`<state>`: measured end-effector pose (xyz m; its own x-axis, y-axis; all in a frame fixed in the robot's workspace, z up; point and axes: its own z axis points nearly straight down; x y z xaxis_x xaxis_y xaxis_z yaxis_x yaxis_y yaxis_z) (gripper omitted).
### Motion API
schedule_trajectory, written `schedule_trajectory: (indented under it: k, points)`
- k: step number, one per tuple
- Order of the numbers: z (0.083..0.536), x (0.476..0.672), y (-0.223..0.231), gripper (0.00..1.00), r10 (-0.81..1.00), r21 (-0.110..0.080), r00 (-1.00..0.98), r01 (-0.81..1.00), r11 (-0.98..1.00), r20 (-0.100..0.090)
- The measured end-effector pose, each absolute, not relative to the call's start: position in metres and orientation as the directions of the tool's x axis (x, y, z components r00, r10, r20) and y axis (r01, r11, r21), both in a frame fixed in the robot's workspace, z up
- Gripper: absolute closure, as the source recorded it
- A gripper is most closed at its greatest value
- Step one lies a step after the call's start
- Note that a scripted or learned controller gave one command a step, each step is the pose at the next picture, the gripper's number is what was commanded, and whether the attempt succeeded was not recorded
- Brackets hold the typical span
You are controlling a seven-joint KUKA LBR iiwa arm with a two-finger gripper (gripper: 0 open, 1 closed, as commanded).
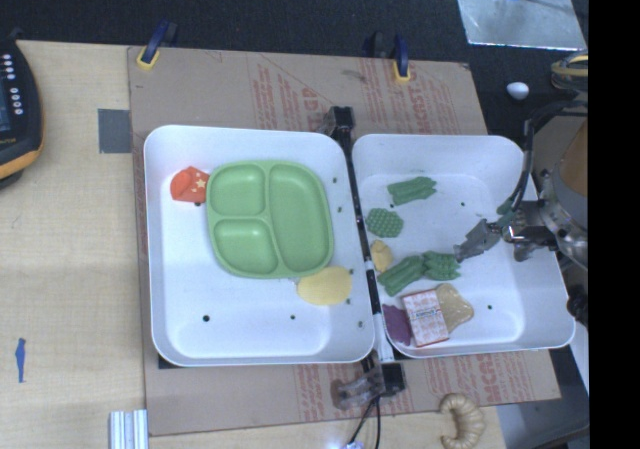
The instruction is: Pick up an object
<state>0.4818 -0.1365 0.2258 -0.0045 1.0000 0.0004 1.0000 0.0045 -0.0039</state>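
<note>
Two shallow white bins side by side on a cardboard sheet (pixel 300 87), rims touching along a central seam. Left bin (pixel 175 327) largely taken up by a green divided tray (pixel 270 217), with a red object (pixel 188 184) touching the tray's left edge and a pale yellow piece (pixel 325 286) touching its lower right corner; bare floor along the lower and left walls. Right bin (pixel 500 322) crowded toward its left and lower parts, with open floor across the upper middle and right. Within it: an upper green piece (pixel 411 189), long axis nearly level, tilted slightly up to the right; a round green textured piece (pixel 384 223) near the seam; a small yellow piece (pixel 380 255) against the seam wall; a long green piece (pixel 418 269), long axis running diagonally from lower left up to the right, right end just beside the gripper; a red-and-white packet (pixel 425 316) lying on a purple piece (pixel 394 323) and overlapping a tan piece (pixel 456 305), all close to the lower wall. Arm reaching in from the right over the right bin's right wall, wrist held low, gripper (pixel 473 243) pointed left and slightly downward, tip above the bin floor at the right end of the long green piece. Fingertips drawn close together, narrow gap at most, nothing visibly between them; contact with the green piece impossible to confirm. Blue-and-yellow clamps (pixel 402 64) along the cardboard's upper edge.
</note>
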Motion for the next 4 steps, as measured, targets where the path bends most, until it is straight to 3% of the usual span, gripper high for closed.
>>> schedule_trajectory:
  k: [1, 2, 3, 4]
  points:
    - [0.106, 0.533, -0.114, 0.00, 1.000, -0.011, -0.010, 1.000, 0.010, 0.003]
    - [0.123, 0.533, -0.117, 1.00, 1.000, -0.006, -0.008, 1.000, 0.008, -0.001]
    - [0.123, 0.533, -0.117, 0.00, 1.000, -0.006, -0.008, 1.000, 0.008, -0.001]
    - [0.095, 0.516, -0.124, 0.00, 1.000, 0.004, -0.004, 1.000, 0.004, 0.001]
